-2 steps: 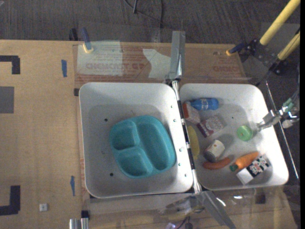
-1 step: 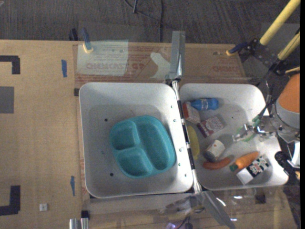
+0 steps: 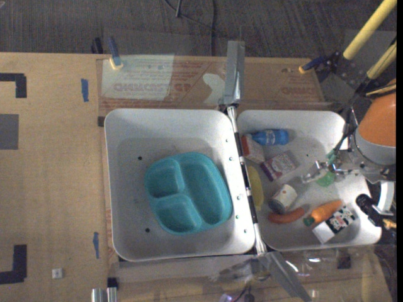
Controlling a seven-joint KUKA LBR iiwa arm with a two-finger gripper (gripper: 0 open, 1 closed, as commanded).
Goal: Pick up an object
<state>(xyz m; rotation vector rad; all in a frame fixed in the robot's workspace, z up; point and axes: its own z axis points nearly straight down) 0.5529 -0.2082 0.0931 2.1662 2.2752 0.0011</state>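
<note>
Gripper (image 3: 322,170) is hovering low in the right bin (image 3: 296,119), just right of the white cup (image 3: 284,197); finger state cannot be told. Nothing is lifted yet, so the pick is pending. Carrot (image 3: 325,211) is lying just right of the cup.

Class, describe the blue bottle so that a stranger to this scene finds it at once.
Start at the right white bin, the one crowded with small items. Look along its far edge, near the divider between the bins: the blue bottle lies there on its side. Nothing else in that bin is blue.
</note>
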